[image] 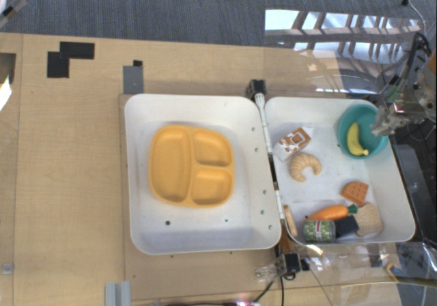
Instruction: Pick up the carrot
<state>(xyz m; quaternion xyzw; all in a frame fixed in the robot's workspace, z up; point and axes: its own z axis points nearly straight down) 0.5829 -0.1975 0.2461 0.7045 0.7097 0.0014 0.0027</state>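
The carrot lies low in the right bin, touching a green can. The gripper hovers over a teal bowl, well apart; its finger state cannot be told.

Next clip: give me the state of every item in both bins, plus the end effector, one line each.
carrot: lying in the right bin, not grasped
banana: inside the teal bowl
croissant: lying loose on the bin floor
waffle: lying flat
can: on its side
yellow divided plate: flat in the left bin
end effector: above the bowl's right edge
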